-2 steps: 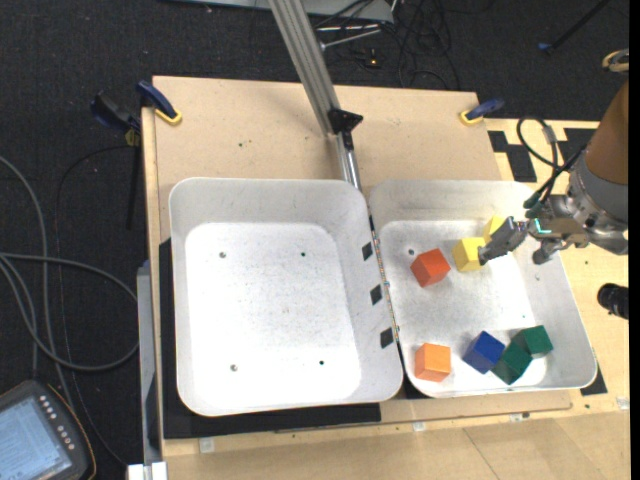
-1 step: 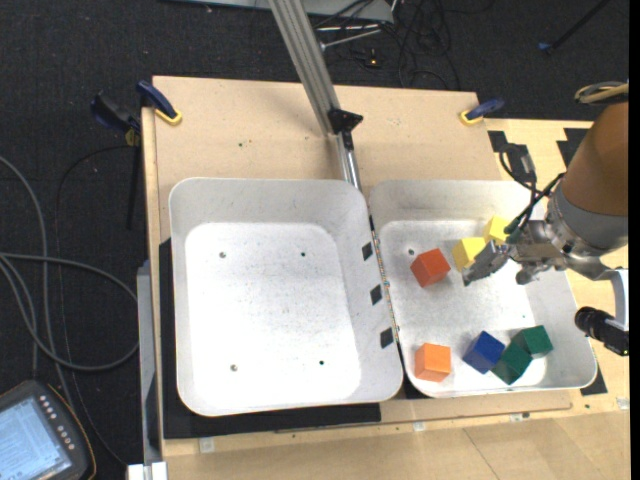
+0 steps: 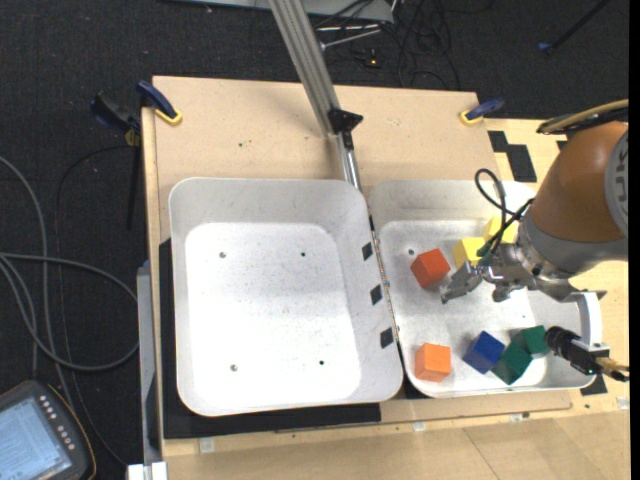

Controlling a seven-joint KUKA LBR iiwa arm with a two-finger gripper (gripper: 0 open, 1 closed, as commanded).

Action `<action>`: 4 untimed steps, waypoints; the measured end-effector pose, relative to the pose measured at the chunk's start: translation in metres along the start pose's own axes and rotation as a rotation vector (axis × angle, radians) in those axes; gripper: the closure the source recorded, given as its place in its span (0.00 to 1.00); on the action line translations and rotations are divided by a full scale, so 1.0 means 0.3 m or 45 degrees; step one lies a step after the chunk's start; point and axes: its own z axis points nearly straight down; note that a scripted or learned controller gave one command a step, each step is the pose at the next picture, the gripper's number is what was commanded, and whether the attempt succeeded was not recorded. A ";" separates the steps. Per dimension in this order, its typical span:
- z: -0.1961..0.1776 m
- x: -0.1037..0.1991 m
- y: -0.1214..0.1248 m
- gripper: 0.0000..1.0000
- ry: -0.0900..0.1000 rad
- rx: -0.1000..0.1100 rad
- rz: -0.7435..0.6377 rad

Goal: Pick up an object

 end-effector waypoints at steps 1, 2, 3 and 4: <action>0.193 0.028 0.016 0.00 0.000 0.000 0.000; 0.148 0.024 0.021 1.00 -0.003 -0.009 0.001; -0.018 0.005 -0.003 1.00 -0.004 -0.014 0.002; -0.217 0.007 0.029 1.00 -0.005 -0.017 -0.005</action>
